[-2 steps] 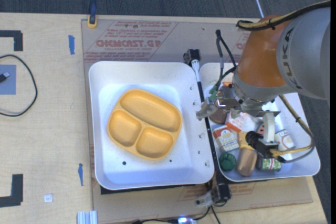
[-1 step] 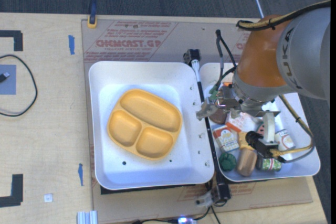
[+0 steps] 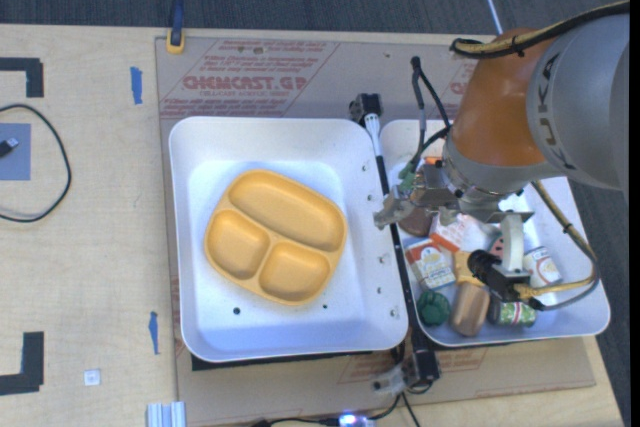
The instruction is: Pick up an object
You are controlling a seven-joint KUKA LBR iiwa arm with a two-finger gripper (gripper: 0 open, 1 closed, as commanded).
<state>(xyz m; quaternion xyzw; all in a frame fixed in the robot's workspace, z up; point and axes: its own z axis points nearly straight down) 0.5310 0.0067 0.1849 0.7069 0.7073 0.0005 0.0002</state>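
At the near end of the right bin (image 3: 585, 320), a brown bottle (image 3: 470, 305), a green cap (image 3: 434, 304) and small packets (image 3: 432, 265) lie crowded and touching; any of them could serve as the object to lift. Farther in, the tool (image 3: 425, 200) hangs low over the wall between the bins; its opening cannot be told. Risks: striking that wall, or closing on two items. The left bin (image 3: 190, 145) holds a yellow tray (image 3: 275, 235).

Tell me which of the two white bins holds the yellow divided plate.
The left bin: the yellow plate lies alone in it, while the right bin holds a jumble of small items.
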